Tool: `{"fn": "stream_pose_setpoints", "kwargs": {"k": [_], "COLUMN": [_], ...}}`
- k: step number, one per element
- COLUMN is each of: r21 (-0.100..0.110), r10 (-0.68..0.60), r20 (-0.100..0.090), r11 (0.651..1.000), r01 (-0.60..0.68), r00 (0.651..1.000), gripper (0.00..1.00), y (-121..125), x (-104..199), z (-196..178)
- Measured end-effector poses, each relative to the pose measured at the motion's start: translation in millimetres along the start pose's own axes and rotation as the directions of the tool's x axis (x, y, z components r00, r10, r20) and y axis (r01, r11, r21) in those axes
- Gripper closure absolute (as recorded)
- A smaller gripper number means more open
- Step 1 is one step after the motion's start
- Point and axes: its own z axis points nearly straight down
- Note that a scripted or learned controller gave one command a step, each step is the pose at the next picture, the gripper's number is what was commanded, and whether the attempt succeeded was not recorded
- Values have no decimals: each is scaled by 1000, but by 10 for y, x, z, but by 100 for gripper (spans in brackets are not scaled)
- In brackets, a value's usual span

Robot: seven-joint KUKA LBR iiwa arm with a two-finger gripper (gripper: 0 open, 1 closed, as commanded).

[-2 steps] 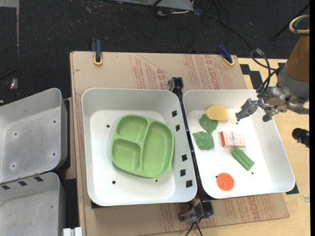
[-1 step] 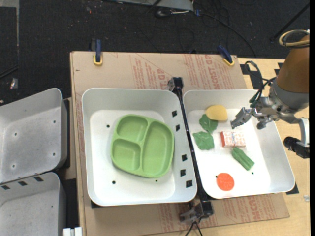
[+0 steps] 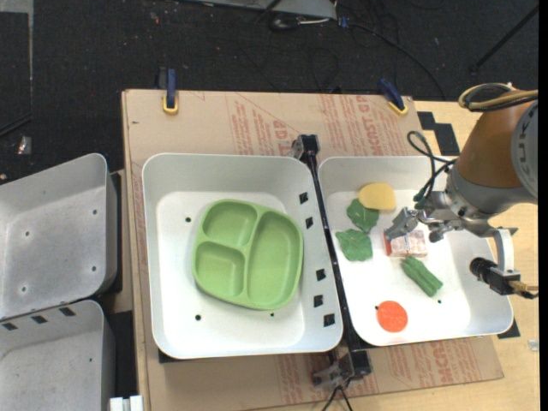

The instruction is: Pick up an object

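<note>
Where the counter (image 3: 257,375) comes nearest the camera, a brown cardboard sheet with red print is seen beneath two shallow white bins set side by side. In the right bin (image 3: 492,315), closest to the front edge, a flat orange round disc (image 3: 393,315) is found lying on the floor of the bin. Just behind it and to the right, a dark green oblong block (image 3: 422,276) is laid at a slant. Touching or just beside the upper end of that block, a small red-and-white printed packet (image 3: 406,246) is seen, and the jaws (image 3: 417,221) of the grey arm are placed directly over its upper edge. Whether the jaws are spread or closed cannot be told, and no object can be made out between them. Left of the packet, a green leafy plastic piece (image 3: 354,245) is seen, with a second green leafy piece (image 3: 362,215) just behind it. Further back, a yellow rounded lump (image 3: 378,197) is set against that second piece. In the left bin (image 3: 163,315), a light green plastic plate divided into three compartments (image 3: 249,253) is seen lying flat near the middle. At the far edge of the cardboard, two clamps with yellow and blue parts (image 3: 170,92) are fixed, one towards each corner.
</note>
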Motion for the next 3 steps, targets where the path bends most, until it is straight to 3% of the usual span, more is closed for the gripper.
{"fn": "stream_pose_setpoints", "kwargs": {"k": [1, 2, 3], "r21": [-12, -8, -12], "r10": [1, 0, 0], "r20": [8, 3, 4], "r11": [1000, 1000, 1000], "r01": [-1, 0, 0], "r00": [1000, 1000, 1000], "gripper": [0, 100, 100], "y": [22, 11, -7], "x": [-21, -1, -38], "z": [285, 206, -423]}}
